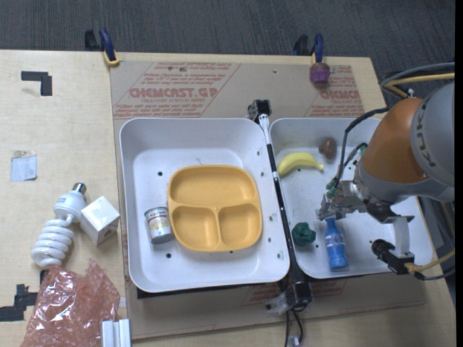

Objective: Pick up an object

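In the right bin (307,266) lie a yellow banana (300,163), a small brown round object (328,147), a green object (302,233) and a blue bottle (335,246). My gripper (329,210) hangs low over the middle of this bin, directly above the blue bottle's top end and just right of the green object. Whether it touches the bottle is hidden by the wrist. The banana lies a short way up and left of the gripper.
The left bin (137,194) holds a yellow divided plate (215,208) and a small can (156,225). A light bulb (56,231), a white cube (100,219) and crumpled pink plastic (69,306) lie on the bench at left. Black cabling (387,255) crosses the right bin's lower right corner.
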Controlling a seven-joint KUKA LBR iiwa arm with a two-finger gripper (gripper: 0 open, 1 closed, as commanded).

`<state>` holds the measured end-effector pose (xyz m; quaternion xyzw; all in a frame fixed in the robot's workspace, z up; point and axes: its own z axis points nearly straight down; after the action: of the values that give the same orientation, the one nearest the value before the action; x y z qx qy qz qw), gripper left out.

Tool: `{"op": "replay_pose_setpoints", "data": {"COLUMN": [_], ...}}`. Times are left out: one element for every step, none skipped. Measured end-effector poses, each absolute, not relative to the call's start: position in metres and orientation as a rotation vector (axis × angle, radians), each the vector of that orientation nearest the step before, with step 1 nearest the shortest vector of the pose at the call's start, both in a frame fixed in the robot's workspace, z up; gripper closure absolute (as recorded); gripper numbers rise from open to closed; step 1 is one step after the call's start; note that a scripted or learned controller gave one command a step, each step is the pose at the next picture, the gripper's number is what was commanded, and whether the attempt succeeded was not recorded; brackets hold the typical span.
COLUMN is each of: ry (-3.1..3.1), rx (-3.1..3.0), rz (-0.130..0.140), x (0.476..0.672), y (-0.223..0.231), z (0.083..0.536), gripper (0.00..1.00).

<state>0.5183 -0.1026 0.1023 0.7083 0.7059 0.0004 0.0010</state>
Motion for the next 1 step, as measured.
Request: {"op": "replay_pose_setpoints", "data": {"ry": [2.223], "rx": [2.218], "rz": [0.001], "x": [0.5549], "y": [-0.0358], "z": [0.1925], "gripper": [1.00]}}
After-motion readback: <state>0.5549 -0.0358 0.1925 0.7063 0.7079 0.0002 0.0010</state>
